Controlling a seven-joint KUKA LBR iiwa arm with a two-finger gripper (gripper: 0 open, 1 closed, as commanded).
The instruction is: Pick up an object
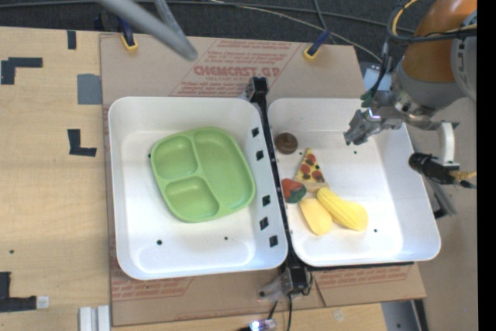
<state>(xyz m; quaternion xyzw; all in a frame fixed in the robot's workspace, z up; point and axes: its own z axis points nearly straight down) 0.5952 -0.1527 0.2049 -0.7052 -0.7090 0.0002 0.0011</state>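
Two bins; gripper (358,132) over right bin (403,190) far edge, approach step (jaws state unreadable). You next descend toward yellow corn (342,209), near edge.

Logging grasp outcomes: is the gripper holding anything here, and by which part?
Nothing is held. The gripper hovers over the right bin, apart from the toy food.

A light wooden bench (46,190) carries a brown cardboard sheet (232,62) printed with red lettering. On the sheet sit two shallow white bins, the left bin (128,232) and right bin (403,232), touching along a black divider (267,167)
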